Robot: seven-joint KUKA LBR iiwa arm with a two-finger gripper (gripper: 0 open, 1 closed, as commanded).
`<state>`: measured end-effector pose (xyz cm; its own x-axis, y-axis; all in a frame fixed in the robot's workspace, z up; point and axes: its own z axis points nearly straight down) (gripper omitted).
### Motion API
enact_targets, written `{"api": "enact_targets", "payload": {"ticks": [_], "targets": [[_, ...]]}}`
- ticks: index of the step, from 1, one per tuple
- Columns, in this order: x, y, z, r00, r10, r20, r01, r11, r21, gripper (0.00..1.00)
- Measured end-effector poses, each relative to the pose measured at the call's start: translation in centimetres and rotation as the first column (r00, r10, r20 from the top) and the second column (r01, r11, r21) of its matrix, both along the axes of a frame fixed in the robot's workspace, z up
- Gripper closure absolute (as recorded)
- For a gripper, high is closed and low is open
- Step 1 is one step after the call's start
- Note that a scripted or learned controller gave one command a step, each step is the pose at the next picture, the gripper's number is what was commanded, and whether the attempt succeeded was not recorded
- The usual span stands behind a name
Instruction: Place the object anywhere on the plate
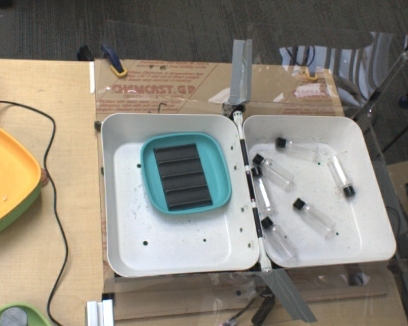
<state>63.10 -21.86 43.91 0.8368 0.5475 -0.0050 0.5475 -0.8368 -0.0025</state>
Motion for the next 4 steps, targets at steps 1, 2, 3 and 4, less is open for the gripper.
{"api": "enact_targets", "payload": {"ticks": [1,2,3,4], "targets": [[1.1,-0.2,0.0,0.993,-0.117,0.001,0.117,0.993,0.0,0.0],[1.4,-0.3,0.1,0.967,-0.255,0.001,0.255,0.967,0.0,0.0],[1.8,-0.4,0.2,0.931,-0.366,0.004,0.366,0.931,0.001,0.0],[2.3,-0.3,0.1,0.932,-0.363,0.003,0.363,0.932,0.0,0.0]]}}
